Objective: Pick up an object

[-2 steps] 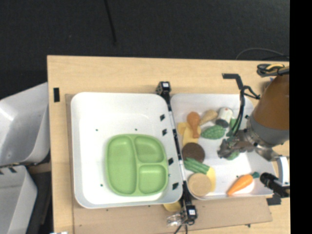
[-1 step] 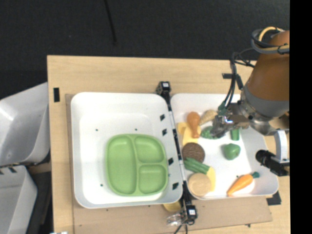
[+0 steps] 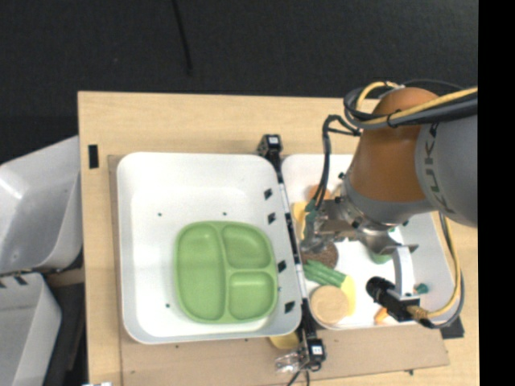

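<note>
While hand (image 3: 320,230) hovers, green stick (image 3: 325,274) lies diagonally, beside round tan block (image 3: 331,304)

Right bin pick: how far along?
Done: the arm is down over the right bin, above the clutter. In hand: nothing visibly; its wrist hides the gripper. Left: the grasp and lift. The green piece and tan round piece lie in the bin; the green tray sits in the left bin.

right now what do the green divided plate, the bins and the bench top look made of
Green divided plate: looks like moulded plastic, matte to satin, with uniform colour and soft rounded compartment edges.
Left bin and right bin: probably plastic too, smooth white with rounded corners, though coated metal can't be excluded.
Bench top: pale tan and matte, likely wood or laminate board.
</note>
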{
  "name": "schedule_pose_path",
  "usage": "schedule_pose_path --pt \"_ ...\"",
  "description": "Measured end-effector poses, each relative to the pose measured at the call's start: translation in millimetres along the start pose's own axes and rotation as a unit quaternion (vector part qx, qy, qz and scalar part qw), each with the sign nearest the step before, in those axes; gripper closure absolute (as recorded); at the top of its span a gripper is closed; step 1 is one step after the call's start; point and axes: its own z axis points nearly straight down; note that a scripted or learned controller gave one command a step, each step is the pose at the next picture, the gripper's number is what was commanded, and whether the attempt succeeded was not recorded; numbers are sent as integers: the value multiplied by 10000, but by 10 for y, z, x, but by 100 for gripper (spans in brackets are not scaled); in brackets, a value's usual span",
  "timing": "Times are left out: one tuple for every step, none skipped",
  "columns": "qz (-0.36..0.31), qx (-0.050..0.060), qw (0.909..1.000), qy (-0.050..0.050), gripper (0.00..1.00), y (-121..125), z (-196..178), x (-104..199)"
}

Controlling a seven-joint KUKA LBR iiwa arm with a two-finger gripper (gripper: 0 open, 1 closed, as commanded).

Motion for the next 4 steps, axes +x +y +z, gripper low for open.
schedule_pose_path --pt "3 -108 9999 -1 100 15 -2253 656" --pt "78 17 10000 -32 100 52 -1359 -114" --pt "62 64 10000 -12 100 -29 168 -428" --pt "66 -16 10000 -19 100 -9 111 -991"
